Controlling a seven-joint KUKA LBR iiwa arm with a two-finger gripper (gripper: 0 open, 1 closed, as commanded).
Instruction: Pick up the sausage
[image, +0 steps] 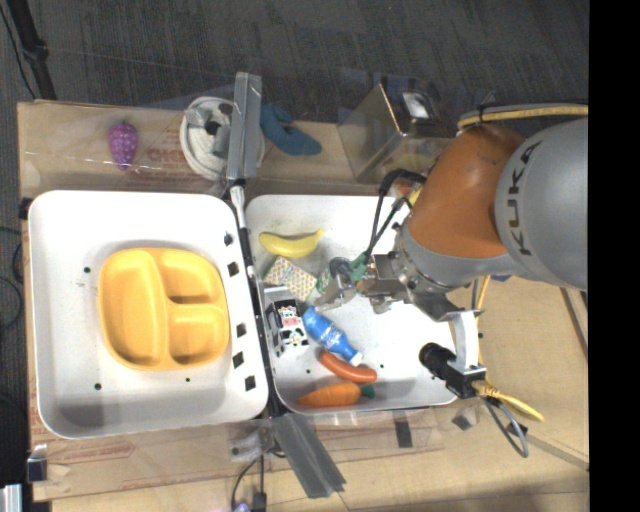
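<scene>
The sausage (349, 368), reddish-orange and glossy, lies near the front edge of the right bin (400, 215). It sits between a blue bottle and a carrot. My gripper (343, 274) hangs over the middle of the same bin, up and slightly left of the sausage and apart from it. It hovers just right of a checkered packet. Nothing is visibly held in it. The grey and orange arm covers the bin's right part.
A banana (290, 241) lies at the back of the right bin, with the checkered packet (290, 272) below it. The blue bottle (330, 337) and the carrot (327, 396) flank the sausage. A black-and-white box (288, 325) leans at the divider. The left bin holds a yellow divided plate (165, 305).
</scene>
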